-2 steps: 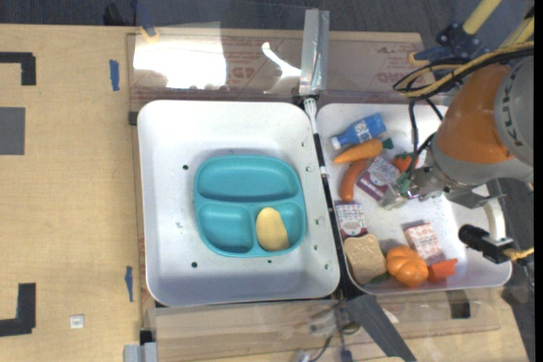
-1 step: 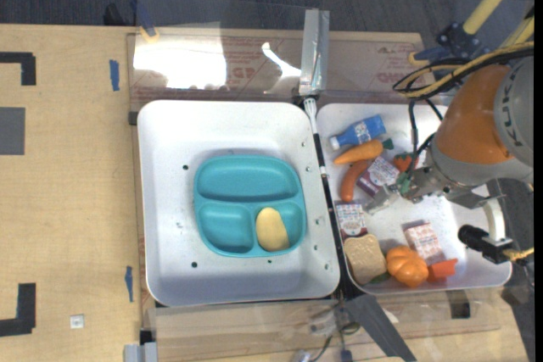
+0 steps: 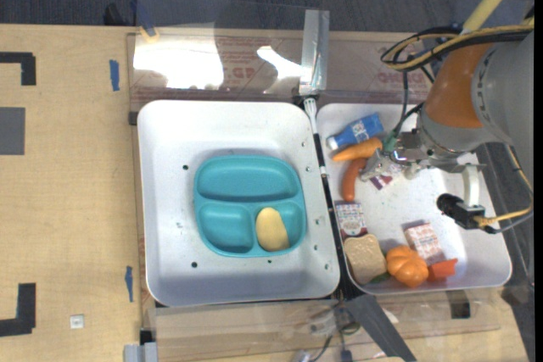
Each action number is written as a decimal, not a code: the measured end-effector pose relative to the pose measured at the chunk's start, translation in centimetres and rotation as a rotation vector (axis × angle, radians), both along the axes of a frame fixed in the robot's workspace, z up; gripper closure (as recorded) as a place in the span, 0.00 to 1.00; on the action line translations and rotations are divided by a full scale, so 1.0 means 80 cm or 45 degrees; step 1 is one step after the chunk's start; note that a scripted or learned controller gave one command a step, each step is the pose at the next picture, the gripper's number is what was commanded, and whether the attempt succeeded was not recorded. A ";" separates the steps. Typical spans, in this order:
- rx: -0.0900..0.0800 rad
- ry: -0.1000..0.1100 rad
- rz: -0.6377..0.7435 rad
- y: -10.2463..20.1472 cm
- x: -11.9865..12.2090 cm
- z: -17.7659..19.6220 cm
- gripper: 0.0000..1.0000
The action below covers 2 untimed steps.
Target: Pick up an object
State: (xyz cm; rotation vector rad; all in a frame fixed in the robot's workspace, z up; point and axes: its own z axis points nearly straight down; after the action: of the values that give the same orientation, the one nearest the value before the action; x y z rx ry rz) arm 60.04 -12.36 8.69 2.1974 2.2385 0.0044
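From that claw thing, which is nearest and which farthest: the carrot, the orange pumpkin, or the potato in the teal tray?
1. Carrot: right bin, just left of the gripper.
2. Pumpkin: right bin's front edge.
3. Potato: left bin, in the tray.

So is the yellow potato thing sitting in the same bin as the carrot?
No, the yellow potato lies on the teal tray in the left bin, while the carrot is in the right bin.
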 end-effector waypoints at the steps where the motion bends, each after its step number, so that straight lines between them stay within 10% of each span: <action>1: 0.001 0.002 -0.145 0.033 0.050 -0.001 0.00; 2: -0.003 -0.003 -0.141 0.034 0.051 0.014 1.00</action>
State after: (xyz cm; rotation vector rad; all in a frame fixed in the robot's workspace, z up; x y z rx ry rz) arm 64.15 -9.61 9.81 2.3154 2.1117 0.0038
